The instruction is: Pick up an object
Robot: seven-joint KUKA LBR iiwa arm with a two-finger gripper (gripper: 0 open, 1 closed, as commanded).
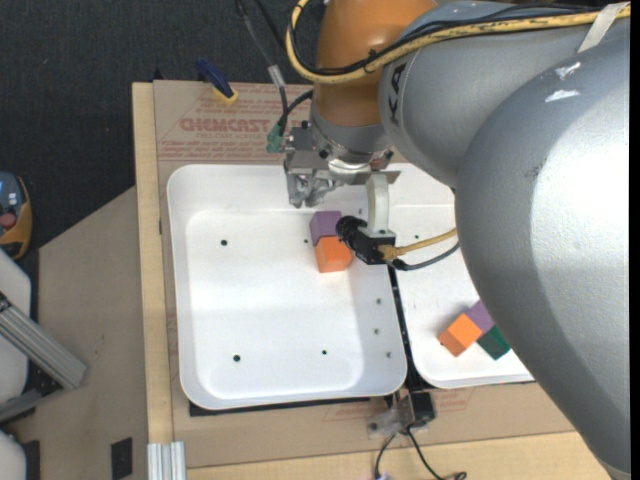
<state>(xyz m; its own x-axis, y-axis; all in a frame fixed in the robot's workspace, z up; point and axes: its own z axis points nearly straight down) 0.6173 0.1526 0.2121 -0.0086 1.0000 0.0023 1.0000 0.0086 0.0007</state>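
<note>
A purple block point(322, 225) lies in the left bin point(250, 298) near its right wall, and an orange block point(333, 256) touches its near side. My gripper point(311, 194) hangs just behind the purple block, at the bin's far right part. I see no object in its grasp. The grey arm with its orange band reaches in from the right and covers much of the right bin.
In the right bin point(440, 368) an orange block point(459, 334), a purple block point(481, 316) and a green block point(494, 344) cluster together, partly under the arm. A blue-and-yellow clamp point(216, 81) sits on the bench's far edge.
</note>
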